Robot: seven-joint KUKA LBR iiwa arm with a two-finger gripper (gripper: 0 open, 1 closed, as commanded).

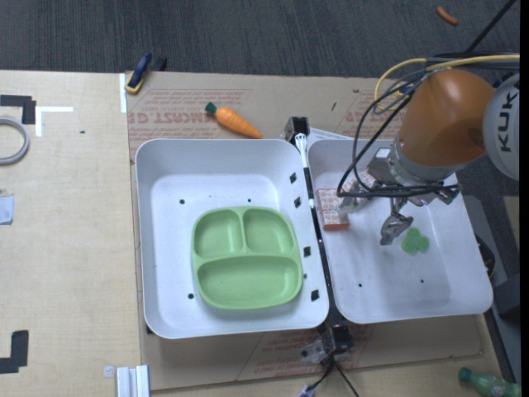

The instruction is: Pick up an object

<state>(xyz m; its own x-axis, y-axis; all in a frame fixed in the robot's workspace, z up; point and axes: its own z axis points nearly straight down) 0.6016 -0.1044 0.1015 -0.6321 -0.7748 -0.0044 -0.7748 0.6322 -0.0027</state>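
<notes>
Small green leafy plastic toy (415,241) lies on the floor of the right shallow white bin (463,292), the hand (395,229) hovering just beside it, finger state indeterminate; approach step, next calls for centring over it, then descending.

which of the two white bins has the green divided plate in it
The left bin, away from the arm. The green divided plate lies in its middle; the right bin sits under the claw.
</notes>
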